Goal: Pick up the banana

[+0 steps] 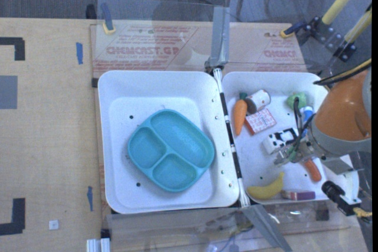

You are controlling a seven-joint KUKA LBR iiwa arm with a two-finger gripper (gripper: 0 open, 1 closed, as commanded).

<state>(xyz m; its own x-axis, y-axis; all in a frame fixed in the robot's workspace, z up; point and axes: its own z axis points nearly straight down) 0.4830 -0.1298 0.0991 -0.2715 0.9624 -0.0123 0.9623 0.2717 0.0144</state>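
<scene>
Reaching in from the right, the grey arm with its broad orange band (pixel 348 109) hangs over the right-hand shallow white bin (pixel 236 82), its two-finger gripper (pixel 290 154) low above the bin floor near the middle. How the claw stands I cannot tell from here; its dark metal parts blur together, and nothing shows between them.

The curved yellow banana (pixel 266 187) lies at the near edge of that same bin, close to the wall that divides the two bins, below and to the left of the gripper and apart from it. Just beside its right end rests a small flat pinkish block (pixel 299 194). An orange carrot with a green top (pixel 238 115) stands lengthways along the dividing wall, further back. Next to it is a small white cylinder with a dark end (pixel 256 99), and below that a red-and-white patterned card (pixel 260 121). A black-and-white blocky toy (pixel 277 141) sits just left of the gripper, a fuzzy green lump (pixel 297 100) lies toward the far right corner, and a short orange-red stick (pixel 312 170) pokes out under the wrist.

The left-hand white bin (pixel 112 97) bears a teal plastic plate with three compartments (pixel 171 150), tilted a little askew.
</scene>
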